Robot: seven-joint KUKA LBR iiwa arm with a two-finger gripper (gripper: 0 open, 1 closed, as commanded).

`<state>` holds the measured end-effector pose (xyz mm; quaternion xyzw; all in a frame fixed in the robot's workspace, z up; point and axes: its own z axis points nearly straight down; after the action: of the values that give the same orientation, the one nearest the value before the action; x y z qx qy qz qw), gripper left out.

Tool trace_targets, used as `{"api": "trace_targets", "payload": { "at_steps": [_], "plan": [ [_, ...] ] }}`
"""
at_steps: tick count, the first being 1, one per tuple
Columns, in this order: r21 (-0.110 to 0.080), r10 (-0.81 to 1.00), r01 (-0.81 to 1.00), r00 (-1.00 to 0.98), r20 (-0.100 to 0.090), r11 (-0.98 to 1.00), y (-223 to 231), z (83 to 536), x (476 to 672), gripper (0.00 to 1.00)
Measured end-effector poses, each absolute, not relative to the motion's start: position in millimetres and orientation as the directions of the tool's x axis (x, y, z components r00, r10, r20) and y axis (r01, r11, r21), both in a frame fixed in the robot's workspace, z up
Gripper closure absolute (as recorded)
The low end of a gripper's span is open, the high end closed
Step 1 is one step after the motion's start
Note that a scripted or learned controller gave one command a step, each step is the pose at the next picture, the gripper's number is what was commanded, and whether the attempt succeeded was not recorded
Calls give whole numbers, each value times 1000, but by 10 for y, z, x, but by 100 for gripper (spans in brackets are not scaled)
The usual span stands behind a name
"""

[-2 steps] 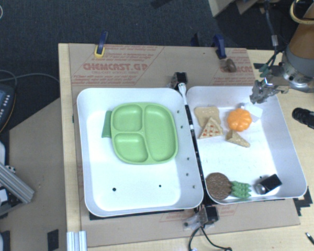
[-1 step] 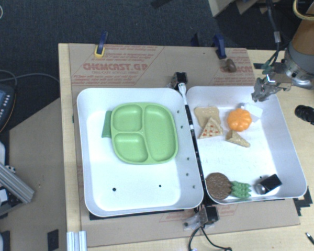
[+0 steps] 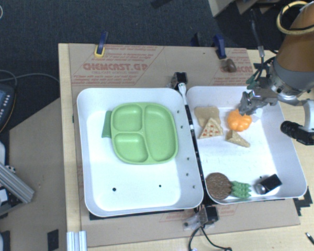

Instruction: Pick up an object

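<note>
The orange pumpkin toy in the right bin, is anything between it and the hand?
Nothing visible: the hand hangs right above the orange pumpkin toy, at its upper edge. The pizza slice and wedge lie beside it, not over it.

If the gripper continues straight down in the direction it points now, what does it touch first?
Most likely the orange fruit: the gripper hangs just above its upper right edge in the right bin. Depth is unclear from this slanted view, so it might graze the fruit's side.

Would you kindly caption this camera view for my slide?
Gripper poised over an orange toy pumpkin in the right bin.
</note>
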<state>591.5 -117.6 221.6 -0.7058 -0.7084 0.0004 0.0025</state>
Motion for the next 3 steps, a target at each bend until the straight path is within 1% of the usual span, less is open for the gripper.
{"api": "trace_targets", "payload": {
  "at_steps": [1, 2, 3],
  "plan": [
    [-5, 1000, 1000, -4, 2, 4, -751, 2164, 5576, 100],
    [-3, 1000, 1000, -5, 3, 5, -278, 2311, 5303, 100],
    [-4, 1000, 1000, -2, 2, 2, -127, 2248, 5207, 100]
  ]
}}
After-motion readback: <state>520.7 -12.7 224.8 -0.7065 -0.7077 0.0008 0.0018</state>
